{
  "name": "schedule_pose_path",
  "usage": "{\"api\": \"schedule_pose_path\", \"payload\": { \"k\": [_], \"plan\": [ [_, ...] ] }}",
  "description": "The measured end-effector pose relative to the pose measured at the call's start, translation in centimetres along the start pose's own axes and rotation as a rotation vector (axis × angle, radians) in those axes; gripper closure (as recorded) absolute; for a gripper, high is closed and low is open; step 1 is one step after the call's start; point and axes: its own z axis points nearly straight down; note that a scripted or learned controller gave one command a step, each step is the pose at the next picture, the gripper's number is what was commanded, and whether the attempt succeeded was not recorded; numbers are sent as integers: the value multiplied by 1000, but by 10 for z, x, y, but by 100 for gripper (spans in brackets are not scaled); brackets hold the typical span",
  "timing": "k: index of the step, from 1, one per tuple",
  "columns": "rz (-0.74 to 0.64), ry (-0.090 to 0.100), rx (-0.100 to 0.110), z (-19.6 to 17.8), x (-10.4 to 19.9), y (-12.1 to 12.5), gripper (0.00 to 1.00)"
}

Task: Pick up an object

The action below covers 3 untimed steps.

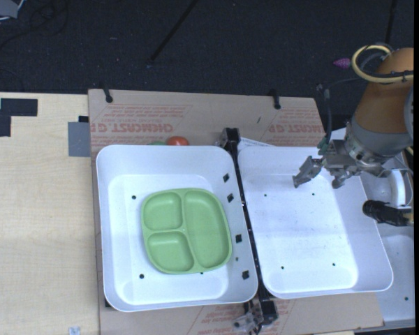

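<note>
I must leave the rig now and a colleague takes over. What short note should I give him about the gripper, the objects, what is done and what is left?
Gripper: over the upper right part of the right bin, with no object between its fingers; I cannot tell whether it is open or shut.
Objects: a green divided plate lies flat in the middle of the left bin. Something small and red shows behind the left bin's far rim, outside it.
Done: nothing is picked up yet.
Left: bring the gripper to an object, most likely the plate, grasp it and lift it.
</note>
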Motion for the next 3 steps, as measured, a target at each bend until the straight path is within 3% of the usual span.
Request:
{"api": "schedule_pose_path", "payload": {
  "k": [1, 2, 3],
  "plan": [
    [-2, -2, -13, -8, 0, 2, 0],
    [-6, -2, -11, 38, 5, 9, 0],
    [-2, -1, -9, 97, 6, 1, 0]
  ]
}}
